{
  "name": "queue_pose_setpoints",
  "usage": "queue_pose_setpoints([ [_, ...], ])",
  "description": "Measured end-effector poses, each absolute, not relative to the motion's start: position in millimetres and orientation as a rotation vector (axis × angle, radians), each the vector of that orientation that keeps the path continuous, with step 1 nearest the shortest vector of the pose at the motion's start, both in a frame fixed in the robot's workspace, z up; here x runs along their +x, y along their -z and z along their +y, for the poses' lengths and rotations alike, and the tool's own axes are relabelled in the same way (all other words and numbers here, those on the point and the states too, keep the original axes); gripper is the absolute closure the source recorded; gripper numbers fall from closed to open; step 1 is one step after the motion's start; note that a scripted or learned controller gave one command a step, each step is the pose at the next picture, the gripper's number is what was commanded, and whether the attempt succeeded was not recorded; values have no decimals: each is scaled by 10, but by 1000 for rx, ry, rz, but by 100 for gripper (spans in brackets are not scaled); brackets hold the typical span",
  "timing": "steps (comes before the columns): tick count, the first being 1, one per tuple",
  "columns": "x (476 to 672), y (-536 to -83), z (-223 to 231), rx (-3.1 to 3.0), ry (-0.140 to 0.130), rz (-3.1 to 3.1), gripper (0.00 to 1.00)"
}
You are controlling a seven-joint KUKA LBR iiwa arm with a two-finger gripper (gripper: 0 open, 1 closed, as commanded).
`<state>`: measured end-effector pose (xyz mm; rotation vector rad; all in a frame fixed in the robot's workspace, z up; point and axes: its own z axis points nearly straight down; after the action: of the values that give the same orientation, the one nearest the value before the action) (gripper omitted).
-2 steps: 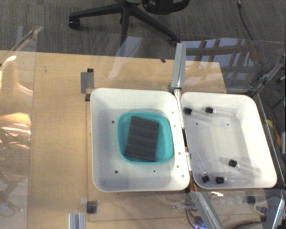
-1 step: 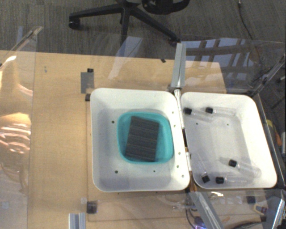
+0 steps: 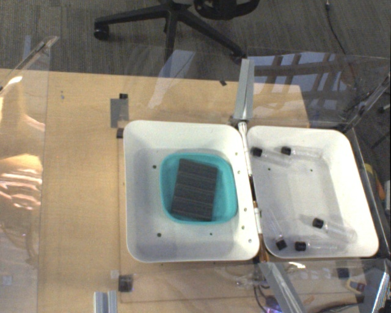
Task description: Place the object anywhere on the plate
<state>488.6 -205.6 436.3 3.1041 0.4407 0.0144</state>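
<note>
Right bin [image 3: 357, 183] w/ clear, black-capped tubes [image 3: 333, 229]; left bin [image 3: 137, 183] — teal plate [image 3: 227, 202] bearing dark ribbed block [image 3: 194, 189]. My pincer's state — can't tell.

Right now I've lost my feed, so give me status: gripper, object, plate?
Dark ridged block lies flat on teal plate, left bin. Clear tubes with black caps in right bin.

Office chair [image 3: 201, 12] (base only) cut off above.
</note>
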Motion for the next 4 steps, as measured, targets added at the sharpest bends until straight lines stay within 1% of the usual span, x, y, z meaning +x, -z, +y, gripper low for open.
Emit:
queue_pose_setpoints([
  [1, 4887, -4363, -2055, 3119, -15, 327, 0],
  [3, 4888, -4365, -2062, 3118, -13, 326, 0],
  [4, 4954, -4365, -2059, 3118, -13, 328, 0],
])
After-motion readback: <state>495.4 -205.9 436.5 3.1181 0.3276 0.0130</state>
